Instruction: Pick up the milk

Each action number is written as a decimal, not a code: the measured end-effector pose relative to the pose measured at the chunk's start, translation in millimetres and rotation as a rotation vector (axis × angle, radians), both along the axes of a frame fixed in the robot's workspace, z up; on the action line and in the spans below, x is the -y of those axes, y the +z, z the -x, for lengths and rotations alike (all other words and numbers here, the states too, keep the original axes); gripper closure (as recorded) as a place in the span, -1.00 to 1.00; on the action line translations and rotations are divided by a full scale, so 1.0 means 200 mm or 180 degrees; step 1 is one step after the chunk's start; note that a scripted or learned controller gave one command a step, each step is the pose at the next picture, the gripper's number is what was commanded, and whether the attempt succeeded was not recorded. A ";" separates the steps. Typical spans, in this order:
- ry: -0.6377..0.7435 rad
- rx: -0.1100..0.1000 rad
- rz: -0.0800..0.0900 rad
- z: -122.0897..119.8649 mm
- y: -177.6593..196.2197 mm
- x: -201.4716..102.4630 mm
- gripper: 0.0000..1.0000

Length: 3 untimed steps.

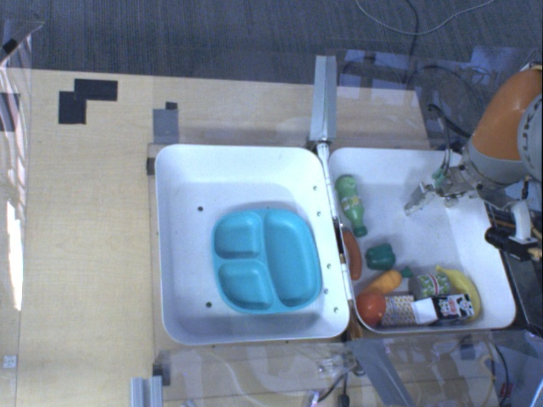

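**Milk carton waiting at the near edge of the right bin**

Milk carton is lying on its side in the near right corner of the right bin, and we are reading it by its black-and-white cow pattern. It is sitting in a tight cluster: a banana is curving along its far and right side, a small boxed packet is touching its left end, and a tomato is resting further left against the near wall. A carrot and a green pepper are lying just beyond the cluster, and a green bottle is stretched along the left wall. We are judging that the pile is gathering there because loose things are sliding toward the low near wall.

Our gripper is hovering over the bare far part of the same bin, well apart from the carton, with its fingers spread open and nothing between them. The arm is reaching in from the right. We are taking this as the approach stage, with the pick not yet begun.

In the left bin, a blue divided tray is sitting alone. We are expecting the banana and packet to crowd any grasp on the carton.
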<state>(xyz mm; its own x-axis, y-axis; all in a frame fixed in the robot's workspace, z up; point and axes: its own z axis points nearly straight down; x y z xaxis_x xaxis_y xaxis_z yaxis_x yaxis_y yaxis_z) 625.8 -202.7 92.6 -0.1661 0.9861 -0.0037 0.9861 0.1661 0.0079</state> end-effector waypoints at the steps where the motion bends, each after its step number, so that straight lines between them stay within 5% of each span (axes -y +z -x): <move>1: -0.0208 0.0005 -0.0003 -0.23 -0.02 -0.20 -1.00; 2: 0.0147 0.0007 -0.0007 0.16 -0.01 -0.40 -1.00; 3: -0.0056 0.0002 0.0000 -0.13 -0.02 -0.12 -1.00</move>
